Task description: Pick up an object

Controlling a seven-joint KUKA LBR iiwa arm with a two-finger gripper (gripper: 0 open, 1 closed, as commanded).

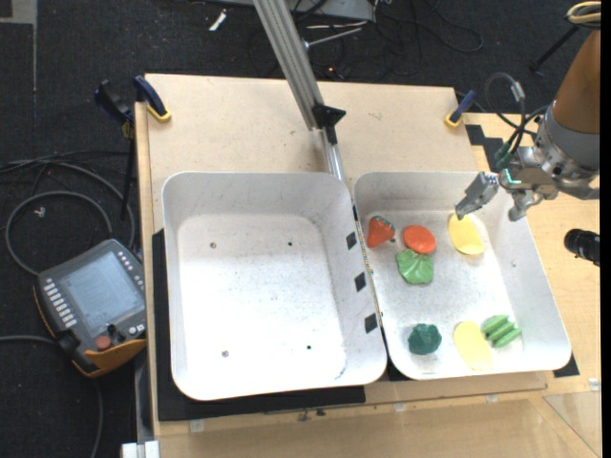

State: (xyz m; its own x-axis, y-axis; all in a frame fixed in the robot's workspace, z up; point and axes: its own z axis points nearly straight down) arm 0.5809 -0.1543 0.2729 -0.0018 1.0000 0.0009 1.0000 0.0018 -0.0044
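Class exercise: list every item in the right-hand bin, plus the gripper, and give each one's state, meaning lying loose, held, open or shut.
gripper: open, above the bin's far edge, holding nothing.
yellow piece: loose, just below the gripper.
red piece: loose.
orange piece: loose.
light green piece: loose, touching the orange piece.
dark green piece: loose.
pale yellow piece: loose.
green ridged piece: loose.

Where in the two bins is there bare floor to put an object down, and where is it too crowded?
The left bin offers its whole floor, bordered only by its walls. In the right bin, bare floor lies between the yellow piece under the pincer and the striped green piece. It is crowded near the divider, around the orange piece and green leaf.
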